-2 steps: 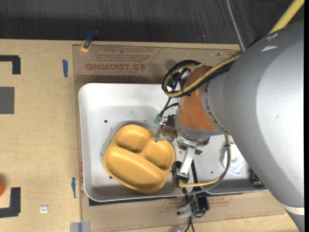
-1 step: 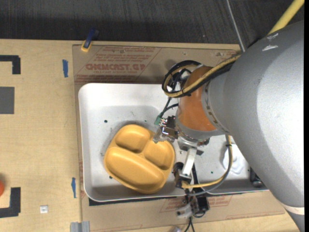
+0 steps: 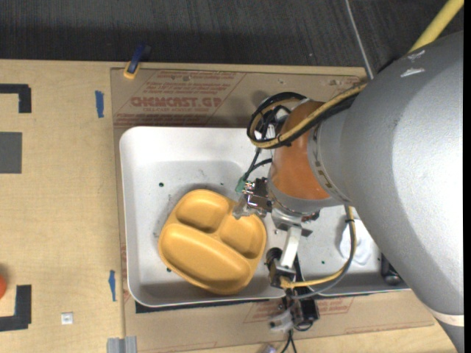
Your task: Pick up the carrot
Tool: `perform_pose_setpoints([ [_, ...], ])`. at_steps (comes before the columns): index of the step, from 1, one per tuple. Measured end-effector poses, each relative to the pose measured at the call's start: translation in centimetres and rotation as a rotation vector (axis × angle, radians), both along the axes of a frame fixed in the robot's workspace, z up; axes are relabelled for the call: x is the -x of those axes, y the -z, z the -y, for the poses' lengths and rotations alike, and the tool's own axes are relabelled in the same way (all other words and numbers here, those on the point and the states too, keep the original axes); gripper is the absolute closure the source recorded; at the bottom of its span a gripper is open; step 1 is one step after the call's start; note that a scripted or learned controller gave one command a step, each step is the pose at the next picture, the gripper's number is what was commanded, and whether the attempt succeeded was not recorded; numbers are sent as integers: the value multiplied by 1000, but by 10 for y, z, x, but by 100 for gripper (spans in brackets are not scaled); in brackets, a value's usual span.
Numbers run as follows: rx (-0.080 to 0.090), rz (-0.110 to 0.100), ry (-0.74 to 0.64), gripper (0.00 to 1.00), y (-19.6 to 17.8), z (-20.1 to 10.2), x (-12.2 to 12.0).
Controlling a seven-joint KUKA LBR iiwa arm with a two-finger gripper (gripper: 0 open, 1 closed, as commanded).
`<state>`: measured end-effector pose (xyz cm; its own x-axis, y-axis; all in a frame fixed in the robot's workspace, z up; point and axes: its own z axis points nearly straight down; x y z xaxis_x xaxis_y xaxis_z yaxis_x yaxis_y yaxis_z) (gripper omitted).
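Note:
My arm reaches in from the right, and its orange band [image 3: 294, 168] hangs over the middle of the white bin [image 3: 147, 168]. The gripper [image 3: 274, 210] points straight down under the wrist, its lower part covered by the wrist itself. It sits right against the right side of a large yellow-tan lumpy object [image 3: 210, 241], shaped like a bread loaf, that lies in the front half of the bin. A small orange-red thing [image 3: 2, 286] is cut off by the left edge of the view, on the cardboard outside the bin.
The grey arm body [image 3: 412, 182] covers the right part of the bench. Cables [image 3: 276, 112] loop around the wrist and hang down at the bin's front rim [image 3: 294, 307]. Brown cardboard [image 3: 59, 197] with black and blue tape marks lies left of the bin.

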<state>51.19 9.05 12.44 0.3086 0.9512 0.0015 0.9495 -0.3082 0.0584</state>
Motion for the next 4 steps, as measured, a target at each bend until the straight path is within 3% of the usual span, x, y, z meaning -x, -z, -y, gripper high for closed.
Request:
perform_pose_setpoints([
  [4,3,-7,-79,0,0,0,1],
])
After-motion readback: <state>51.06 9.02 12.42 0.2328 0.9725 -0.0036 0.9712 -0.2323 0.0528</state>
